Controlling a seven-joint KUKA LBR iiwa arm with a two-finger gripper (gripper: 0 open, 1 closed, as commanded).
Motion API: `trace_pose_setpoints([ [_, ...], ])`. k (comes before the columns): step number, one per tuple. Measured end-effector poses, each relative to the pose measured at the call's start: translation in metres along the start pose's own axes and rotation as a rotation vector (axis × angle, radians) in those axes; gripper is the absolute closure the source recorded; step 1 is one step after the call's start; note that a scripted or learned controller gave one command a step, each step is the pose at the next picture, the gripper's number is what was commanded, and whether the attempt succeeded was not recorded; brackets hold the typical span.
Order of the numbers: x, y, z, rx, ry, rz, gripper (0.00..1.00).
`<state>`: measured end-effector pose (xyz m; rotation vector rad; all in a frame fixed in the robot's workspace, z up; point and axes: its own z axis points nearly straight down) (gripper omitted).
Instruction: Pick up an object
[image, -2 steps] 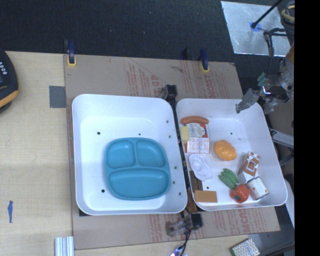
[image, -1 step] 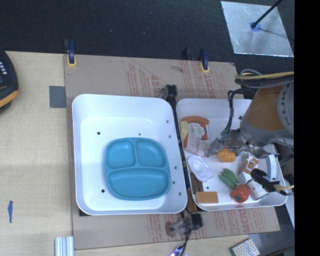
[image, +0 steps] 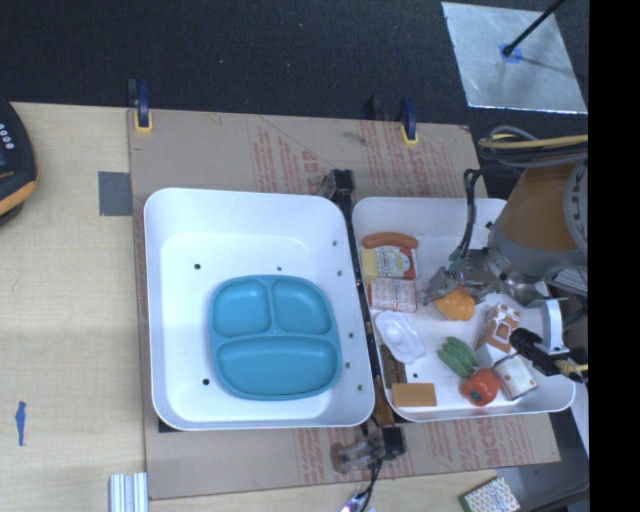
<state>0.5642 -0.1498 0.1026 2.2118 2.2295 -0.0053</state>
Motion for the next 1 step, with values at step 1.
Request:
trace_pose_setpoints([
  [1, 0.0903, -0.0120, -0.0950, -0.006, 0.006, -0.005, 1.00],
])
